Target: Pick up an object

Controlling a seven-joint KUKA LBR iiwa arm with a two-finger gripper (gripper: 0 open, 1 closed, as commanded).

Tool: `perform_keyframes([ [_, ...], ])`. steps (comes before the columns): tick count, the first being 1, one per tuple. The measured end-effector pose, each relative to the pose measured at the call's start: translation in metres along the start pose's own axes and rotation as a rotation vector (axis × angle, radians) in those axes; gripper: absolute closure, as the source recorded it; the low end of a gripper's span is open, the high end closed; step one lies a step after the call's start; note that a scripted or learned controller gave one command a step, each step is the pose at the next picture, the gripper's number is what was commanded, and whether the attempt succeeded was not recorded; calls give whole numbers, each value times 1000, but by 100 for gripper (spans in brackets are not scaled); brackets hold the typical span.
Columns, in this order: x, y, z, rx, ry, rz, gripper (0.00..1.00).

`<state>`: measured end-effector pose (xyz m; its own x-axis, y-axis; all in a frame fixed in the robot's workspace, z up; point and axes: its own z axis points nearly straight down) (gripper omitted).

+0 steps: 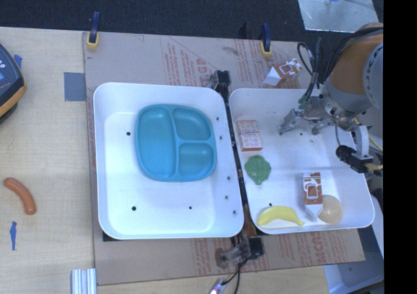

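I see a divided plate (176, 141) in the left bin (114, 214). In the right bin (280, 100), a packet (248, 134) lies behind a leafy piece (258, 169), with a banana (280, 217), carton (313, 189) and ball (331, 208) along the front. A sausage (20, 195) lies on the worktop (45, 156), far left.

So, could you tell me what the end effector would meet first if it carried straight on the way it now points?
The end effector seems to point down, so probably bare floor of the right bin; depth is unclear.

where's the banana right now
The banana lies in the right-hand bin of the camera view, along its near edge. The green leafy piece sits just above it and the small carton lies to its right.
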<state>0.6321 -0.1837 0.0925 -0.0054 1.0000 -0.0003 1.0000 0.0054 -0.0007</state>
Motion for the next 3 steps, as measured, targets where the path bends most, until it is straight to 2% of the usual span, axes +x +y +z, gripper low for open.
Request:
perform_keyframes([
  [1, -17, 24, 0, 1, 1, 0, 0],
  [2, 37, 5, -78, 0, 1, 0, 0],
  [3, 7, -59, -64, 3, -1, 1, 0],
])
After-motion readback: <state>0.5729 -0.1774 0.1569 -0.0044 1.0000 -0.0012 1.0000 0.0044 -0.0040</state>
